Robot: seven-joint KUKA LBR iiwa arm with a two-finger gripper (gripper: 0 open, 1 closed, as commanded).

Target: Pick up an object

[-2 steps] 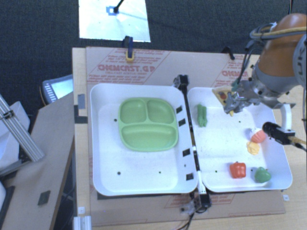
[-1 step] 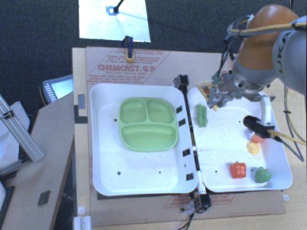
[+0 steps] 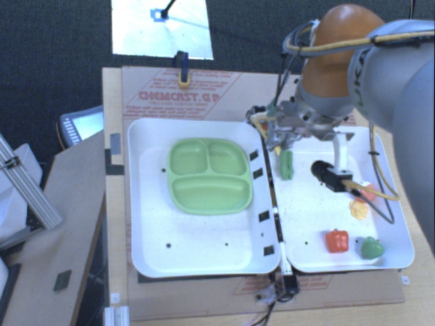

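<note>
Hanging over the right white bin (image 3: 401, 246), the hand (image 3: 279, 140) sits just above the small green stick-shaped toy (image 3: 287, 164), which lies long-ways toward six o'clock; I cannot tell its grip.

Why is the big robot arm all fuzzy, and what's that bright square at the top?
In the camera view, the grey arm sits close to the lens, so it blurs; the green plate and the toys in the right bin look sharper. The pale square catches glare and washes out.
</note>
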